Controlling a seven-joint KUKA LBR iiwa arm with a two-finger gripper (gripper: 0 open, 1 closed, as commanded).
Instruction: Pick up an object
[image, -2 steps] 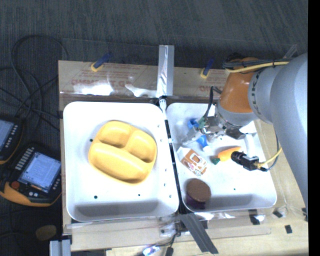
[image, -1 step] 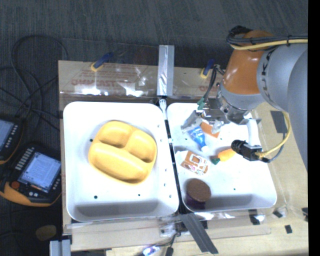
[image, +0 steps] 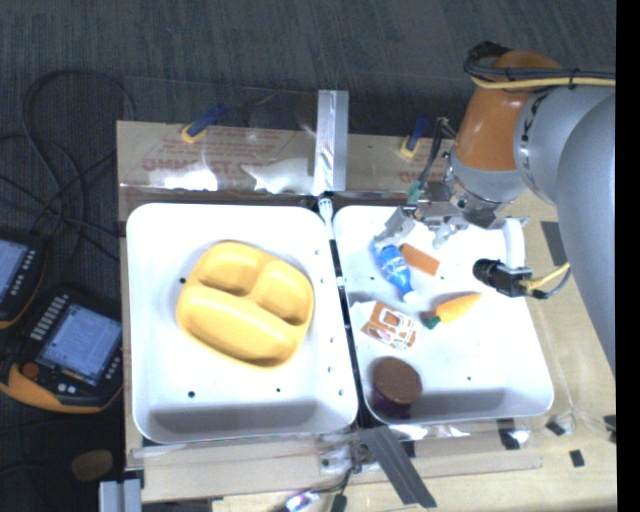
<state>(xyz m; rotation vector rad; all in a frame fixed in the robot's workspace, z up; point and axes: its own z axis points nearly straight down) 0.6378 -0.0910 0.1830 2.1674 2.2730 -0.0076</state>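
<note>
Nearest, a brown round cylinder (image: 397, 385) is seen; beyond it, the tool (image: 428, 222) is poised with fingers apart above a blue crumpled packet (image: 392, 264).

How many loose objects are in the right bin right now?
5, unless the gripper hides more: a blue packet and orange block at the far end, a toy carrot mid-bin, a small printed box near the divider, a brown puck at the near wall.

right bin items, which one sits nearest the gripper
The blue packet, lying just below the gripper at the bin's top. The toy carrot, orange-and-white carton and brown puck lie farther down.
</note>
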